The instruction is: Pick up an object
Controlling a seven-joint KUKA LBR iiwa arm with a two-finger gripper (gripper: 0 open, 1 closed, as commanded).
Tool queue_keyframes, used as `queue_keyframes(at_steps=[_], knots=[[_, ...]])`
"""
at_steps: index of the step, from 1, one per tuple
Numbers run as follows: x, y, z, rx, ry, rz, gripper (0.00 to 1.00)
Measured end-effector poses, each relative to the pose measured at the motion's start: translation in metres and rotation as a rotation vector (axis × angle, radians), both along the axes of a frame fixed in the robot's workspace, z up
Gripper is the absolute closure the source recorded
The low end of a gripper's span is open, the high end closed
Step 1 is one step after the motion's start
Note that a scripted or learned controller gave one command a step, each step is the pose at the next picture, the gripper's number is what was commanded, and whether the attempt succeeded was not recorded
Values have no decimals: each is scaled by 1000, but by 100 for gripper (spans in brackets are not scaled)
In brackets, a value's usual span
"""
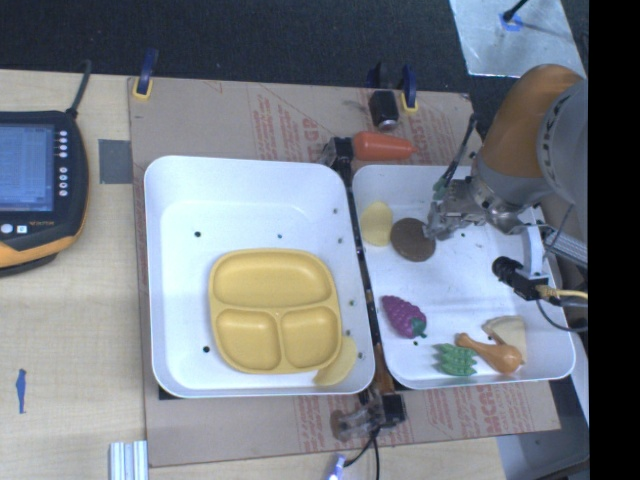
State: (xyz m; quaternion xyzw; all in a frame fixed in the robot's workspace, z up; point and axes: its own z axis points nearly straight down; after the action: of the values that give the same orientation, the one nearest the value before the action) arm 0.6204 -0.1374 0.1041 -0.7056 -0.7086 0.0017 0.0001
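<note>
The tool [440, 220] is low in the right bin [560, 368], at its upper part, and its tip is just beside a round brown piece [411, 239], on that piece's right edge. Whether the tool is wide or narrow I cannot tell (the wrist covers it from above), and nothing is seen held in it.

The brown piece looks like a toy food: probably light, stiff plastic, with a smooth domed top that may slip. I think the best hold is across its sides, low, near the bin floor.

Just to its left lies one pale yellow piece [376, 222]. Lower in the same bin there are one purple grape bunch [403, 314], one green piece [455, 361], one orange drumstick [491, 352] and one beige wedge [507, 329], so six small things together.

The left bin [180, 183] carries one yellow divided tray [274, 309] and one pale yellow slice [337, 366]. Between the bins' top corners, on the tabletop [60, 368], rests one orange carrot [382, 147].
</note>
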Motion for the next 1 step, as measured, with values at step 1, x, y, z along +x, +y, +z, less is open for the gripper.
queue_keyframes(at_steps=[1], knots=[[0, 0, 0, 0, 0, 0, 0]])
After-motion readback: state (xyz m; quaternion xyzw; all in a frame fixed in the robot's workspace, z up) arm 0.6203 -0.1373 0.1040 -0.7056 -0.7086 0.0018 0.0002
